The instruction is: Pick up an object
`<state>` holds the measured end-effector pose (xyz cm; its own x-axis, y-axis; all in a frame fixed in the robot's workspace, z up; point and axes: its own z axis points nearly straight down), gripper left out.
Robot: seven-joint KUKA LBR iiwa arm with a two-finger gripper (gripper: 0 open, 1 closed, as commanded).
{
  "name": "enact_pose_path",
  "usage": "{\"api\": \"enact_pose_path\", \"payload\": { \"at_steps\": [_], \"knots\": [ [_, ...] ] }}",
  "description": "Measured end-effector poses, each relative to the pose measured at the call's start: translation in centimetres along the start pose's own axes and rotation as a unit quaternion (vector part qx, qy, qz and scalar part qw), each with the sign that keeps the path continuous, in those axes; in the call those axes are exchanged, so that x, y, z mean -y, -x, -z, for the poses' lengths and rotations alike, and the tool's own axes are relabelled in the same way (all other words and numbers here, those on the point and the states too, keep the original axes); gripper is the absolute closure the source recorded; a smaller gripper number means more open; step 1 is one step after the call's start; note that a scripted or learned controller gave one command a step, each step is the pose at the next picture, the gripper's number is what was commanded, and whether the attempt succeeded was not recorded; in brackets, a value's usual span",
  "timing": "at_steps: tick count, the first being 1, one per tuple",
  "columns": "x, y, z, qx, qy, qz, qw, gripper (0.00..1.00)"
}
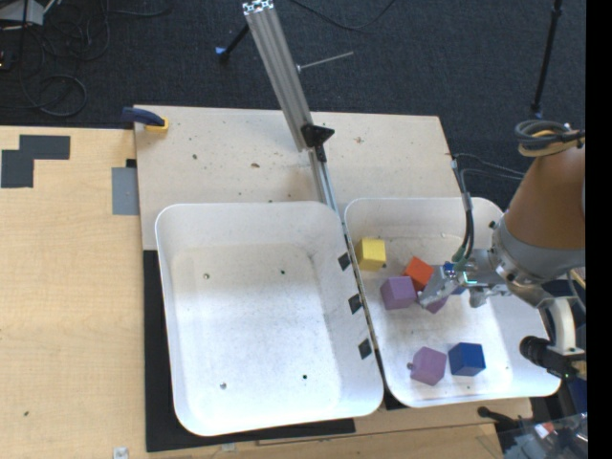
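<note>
Camera view: hand [442, 291] beside purple block [398, 292].

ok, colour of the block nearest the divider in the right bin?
Yellow: the block sits at the right bin's upper left, clearest in the camera view.

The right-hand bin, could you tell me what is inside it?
The right-hand bin holds a yellow cube, orange cube, two purple blocks and a blue cube. The gripper covers part of it.

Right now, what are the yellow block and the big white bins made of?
The yellow block looks like foam or painted wood: flat, dull colour, no shine. The white bins look like smooth moulded plastic, with rounded corners and thin rims. Neither is certain from here.
</note>
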<state>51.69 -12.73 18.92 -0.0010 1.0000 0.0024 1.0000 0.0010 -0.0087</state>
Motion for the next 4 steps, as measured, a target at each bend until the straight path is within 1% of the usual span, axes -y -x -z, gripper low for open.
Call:
{"api": "enact_pose_path", "payload": {
  "at_steps": [1, 2, 3, 4],
  "knots": [
    [-0.1, 0.1, 0.2, 0.001, 0.003, -0.002, 1.0, 0.0],
    [-0.3, 0.3, -4.2, 0.0, 0.0, -0.001, 1.0, 0.0],
    [-0.1, 0.2, -9.6, 0.0, 0.0, -0.002, 1.0, 0.0],
    [-0.2, 0.4, -8.3, 0.0, 0.002, -0.006, 1.0, 1.0]
  ]
}}
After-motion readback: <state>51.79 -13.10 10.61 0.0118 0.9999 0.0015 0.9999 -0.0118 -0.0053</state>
